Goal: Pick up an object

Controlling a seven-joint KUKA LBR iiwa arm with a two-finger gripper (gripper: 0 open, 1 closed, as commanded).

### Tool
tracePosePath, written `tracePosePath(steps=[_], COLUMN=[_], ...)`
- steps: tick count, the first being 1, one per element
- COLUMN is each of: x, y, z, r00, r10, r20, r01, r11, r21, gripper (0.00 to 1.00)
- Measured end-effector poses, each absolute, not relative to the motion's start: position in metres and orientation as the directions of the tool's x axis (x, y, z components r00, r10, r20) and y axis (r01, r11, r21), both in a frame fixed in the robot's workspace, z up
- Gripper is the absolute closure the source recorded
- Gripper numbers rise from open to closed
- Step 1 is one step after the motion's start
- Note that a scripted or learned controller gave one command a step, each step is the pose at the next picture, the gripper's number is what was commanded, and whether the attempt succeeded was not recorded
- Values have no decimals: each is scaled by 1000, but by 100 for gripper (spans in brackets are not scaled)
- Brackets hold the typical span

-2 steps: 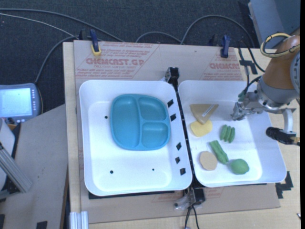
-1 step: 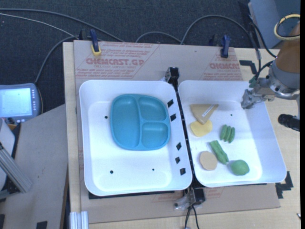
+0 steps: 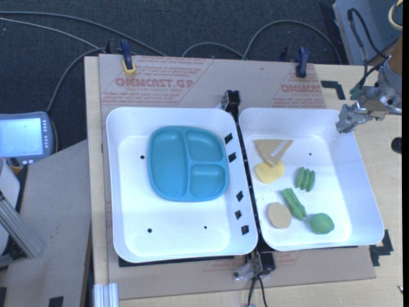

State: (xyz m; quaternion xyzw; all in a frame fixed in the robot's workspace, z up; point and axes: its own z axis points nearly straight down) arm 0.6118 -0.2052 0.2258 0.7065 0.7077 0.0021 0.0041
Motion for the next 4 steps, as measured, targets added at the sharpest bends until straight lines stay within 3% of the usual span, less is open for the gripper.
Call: tracePosePath(steps=[1, 4], x=[613, 596], y=[-205, -34], z=[252, 266], r00=[-1, -7], r10=[1000, 1000], r20=[-2, 3], r01=[1000, 1000], r11=[1, 7], r21=[5, -3], gripper=[100, 100])
